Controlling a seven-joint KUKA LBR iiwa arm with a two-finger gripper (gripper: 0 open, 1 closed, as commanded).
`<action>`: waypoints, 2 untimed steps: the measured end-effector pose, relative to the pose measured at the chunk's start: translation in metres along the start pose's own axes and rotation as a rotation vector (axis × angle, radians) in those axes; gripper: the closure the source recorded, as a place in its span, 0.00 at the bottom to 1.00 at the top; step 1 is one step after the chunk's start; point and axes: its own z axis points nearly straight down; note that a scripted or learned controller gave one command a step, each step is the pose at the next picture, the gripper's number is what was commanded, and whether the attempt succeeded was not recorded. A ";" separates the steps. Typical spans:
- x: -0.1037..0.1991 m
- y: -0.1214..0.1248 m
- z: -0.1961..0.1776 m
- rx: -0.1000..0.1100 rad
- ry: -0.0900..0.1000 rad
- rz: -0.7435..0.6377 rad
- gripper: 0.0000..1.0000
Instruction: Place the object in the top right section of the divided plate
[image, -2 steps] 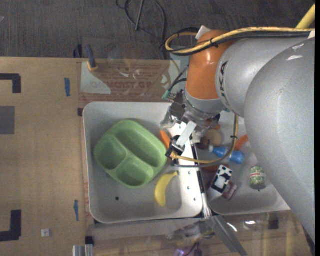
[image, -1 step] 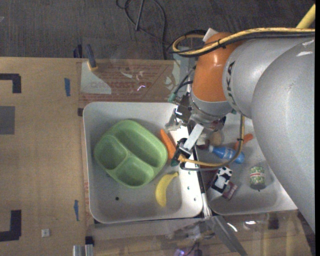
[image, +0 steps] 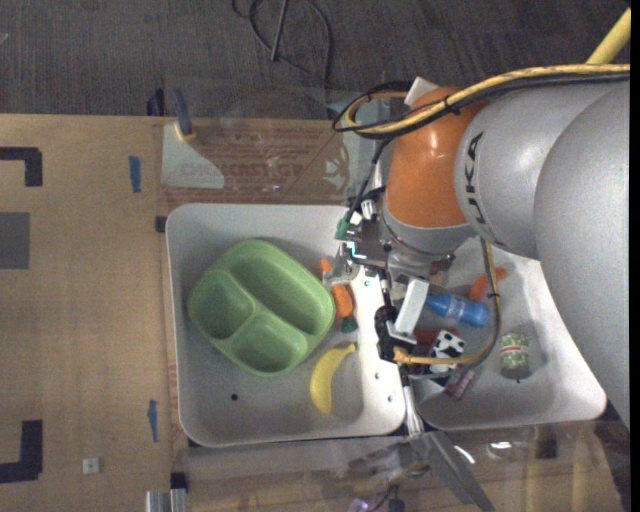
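Note:
A green divided plate (image: 262, 305) lies tilted in the left bin (image: 200, 400), with three sections showing. A small orange object (image: 343, 299) with a green tip rests just right of the plate's right rim. My gripper (image: 353, 262) hangs directly above that orange object, over the ridge between the two bins, and the wrist hides most of it. A yellow banana (image: 326, 378) lies below the plate's lower right edge.
In the right bin (image: 560, 400) lie a blue bottle (image: 458, 308), a black-and-white cow-patterned toy (image: 447, 347), a green-and-white can (image: 514, 353) and an orange piece (image: 480, 288). The large grey arm covers the upper right. Bare bin floor shows below the plate.

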 end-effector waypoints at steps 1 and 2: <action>-0.029 0.031 -0.090 -0.004 0.000 0.009 0.00; 0.005 0.025 -0.064 0.000 -0.001 0.415 0.00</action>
